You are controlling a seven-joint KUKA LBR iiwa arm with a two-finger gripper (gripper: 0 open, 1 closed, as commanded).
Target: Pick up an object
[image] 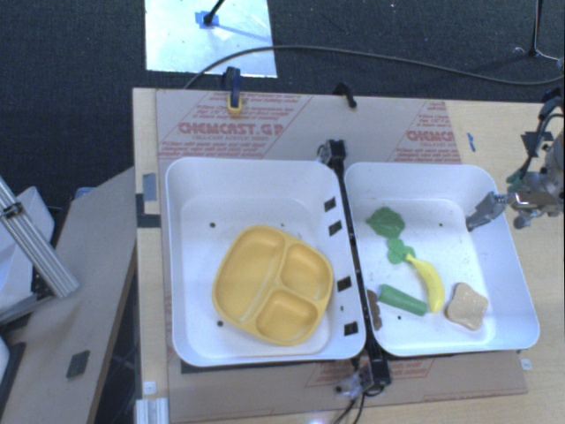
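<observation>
Now, left bin [190, 237] carries a yellow divided tray [272, 283]. Right bin [508, 272] has a green toy [386, 223], yellow banana [429, 283], green cylinder [402, 299] and tan piece [466, 306], all below-left of the gripper [491, 208] at its rim; finger state: cannot tell.
</observation>
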